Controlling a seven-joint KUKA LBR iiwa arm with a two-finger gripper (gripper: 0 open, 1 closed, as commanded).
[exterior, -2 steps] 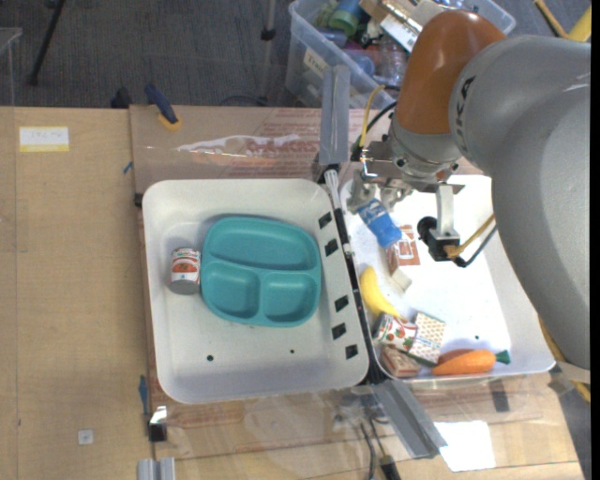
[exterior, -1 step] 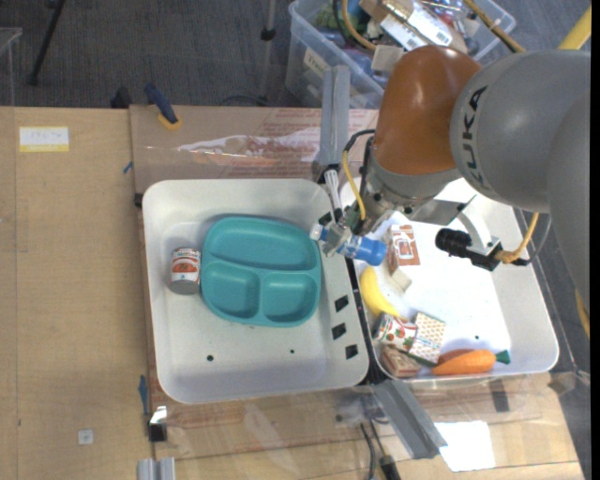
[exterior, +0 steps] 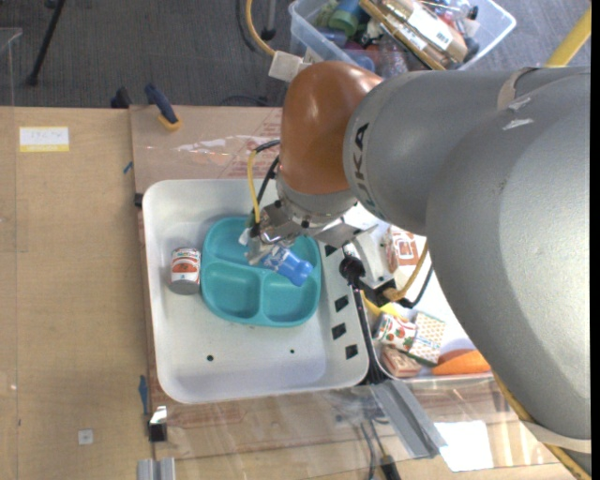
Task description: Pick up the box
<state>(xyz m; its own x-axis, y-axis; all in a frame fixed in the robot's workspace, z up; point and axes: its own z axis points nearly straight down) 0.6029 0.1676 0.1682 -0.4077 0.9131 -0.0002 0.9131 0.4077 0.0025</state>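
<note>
A small box point(exterior: 410, 337) with a red, white and green print lies in the right bin point(exterior: 441, 380), near its left wall. A second white and red carton point(exterior: 403, 251) peeks out from under the arm further back in that bin. My gripper point(exterior: 267, 239) hangs over the left bin point(exterior: 234, 375), above the upper right part of a teal divided plate point(exterior: 246, 281). A blue object point(exterior: 293, 266) lies on the plate just right of and below the gripper tip. The gripper is well apart from both boxes.
A red and white can point(exterior: 186, 269) stands left of the teal plate in the left bin. An orange item point(exterior: 459, 362) lies beside the printed box. The large grey arm covers most of the right bin. A clear tub of clutter point(exterior: 403, 28) sits beyond the bench.
</note>
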